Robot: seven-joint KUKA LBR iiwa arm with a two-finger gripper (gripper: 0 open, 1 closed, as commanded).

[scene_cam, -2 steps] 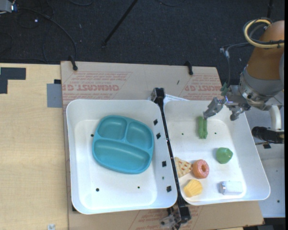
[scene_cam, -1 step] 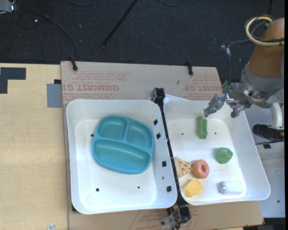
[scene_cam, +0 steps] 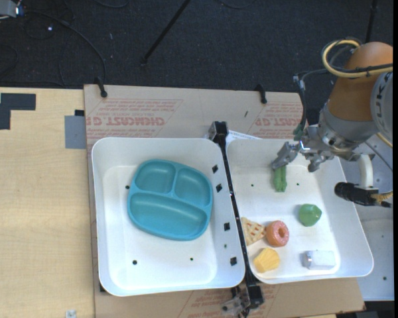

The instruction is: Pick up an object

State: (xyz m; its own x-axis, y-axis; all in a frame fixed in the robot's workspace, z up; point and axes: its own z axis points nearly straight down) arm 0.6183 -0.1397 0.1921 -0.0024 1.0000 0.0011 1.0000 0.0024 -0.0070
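Camera view had the right bin point(scene_cam: 358, 257) as my landmark, and I read everything from its near rim outward. Closest to that rim sat a yellow toy corn piece point(scene_cam: 266, 260) at the bin's near left corner, with a small white and grey block point(scene_cam: 318, 260) lying along the same near edge toward the right. Just beyond the corn lay a pink-frosted toy donut point(scene_cam: 276, 233), and a waffle-patterned wedge point(scene_cam: 252, 230) touched the donut's left side, hard against the bin's left wall. A green, rounded toy fruit point(scene_cam: 309, 214) rested farther in, right of the donut and apart from it. Deeper still, near the middle of the bin's far half, a slim green toy vegetable point(scene_cam: 279, 179) lay lengthwise on the floor. My gripper point(scene_cam: 299, 158) hung at the far part of the bin, its two fingers spread wide, the left fingertip point(scene_cam: 283, 158) just above the far end of that green vegetable; nothing sat between the fingers. Left of the right bin, across the black divider point(scene_cam: 227, 197), the left bin point(scene_cam: 113, 264) held a teal divided plate point(scene_cam: 170, 199) lying flat. Beyond both bins a cardboard sheet point(scene_cam: 152, 114) spread under them.
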